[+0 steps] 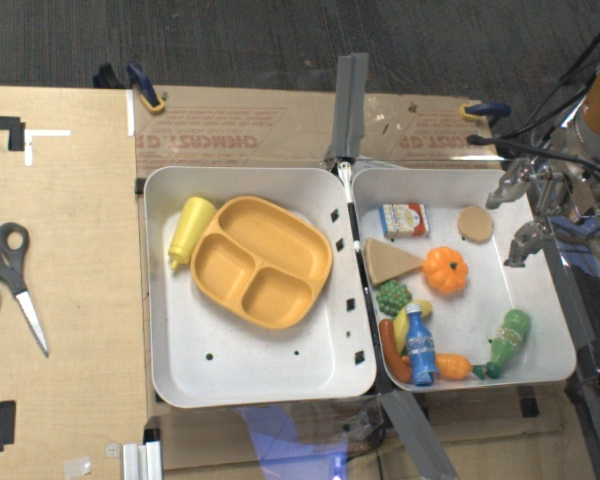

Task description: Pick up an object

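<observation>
Gripper (522, 220) sits over the right edge of the right bin (540, 368), near its far corner — fingers spread apart, nothing between them.

Closest items in that bin: a round tan disc (475, 225) just to the gripper's left, and an orange pumpkin (446, 271) a little nearer the camera. A red-and-white carton (404, 219) lies by the far wall, with a tan wedge (389, 261) against the divider just below it. Further toward the near wall — a green broccoli piece (392, 296), a blue bottle (421, 349) overlapping a red pepper (393, 353), a carrot (455, 367), and a green bottle (507, 339) lying tilted near the right corner.

Left bin (180, 368) holds an orange divided plate (259, 260) with a yellow bottle (189, 231) touching its left rim.

Scissors (15, 278) lie on the surface (60, 368), well apart at the left.
</observation>
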Tool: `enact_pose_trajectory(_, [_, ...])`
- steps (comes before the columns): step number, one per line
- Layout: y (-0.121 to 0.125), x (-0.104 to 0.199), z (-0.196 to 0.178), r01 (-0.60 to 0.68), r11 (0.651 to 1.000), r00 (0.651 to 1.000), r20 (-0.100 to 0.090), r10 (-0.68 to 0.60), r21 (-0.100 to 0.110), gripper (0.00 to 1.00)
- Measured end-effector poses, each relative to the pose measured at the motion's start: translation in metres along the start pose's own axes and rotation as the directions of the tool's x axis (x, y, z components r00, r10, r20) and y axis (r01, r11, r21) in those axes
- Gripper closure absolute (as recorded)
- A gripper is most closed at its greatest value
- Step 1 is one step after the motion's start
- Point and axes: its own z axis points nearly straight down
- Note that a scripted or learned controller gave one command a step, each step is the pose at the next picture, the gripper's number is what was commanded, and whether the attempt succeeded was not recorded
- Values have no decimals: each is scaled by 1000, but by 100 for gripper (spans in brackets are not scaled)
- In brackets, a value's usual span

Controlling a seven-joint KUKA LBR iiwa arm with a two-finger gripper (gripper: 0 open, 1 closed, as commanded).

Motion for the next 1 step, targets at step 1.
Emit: enact_pose_trajectory(1, [56,42,141,-101,995,995,-2,101,-1,0])
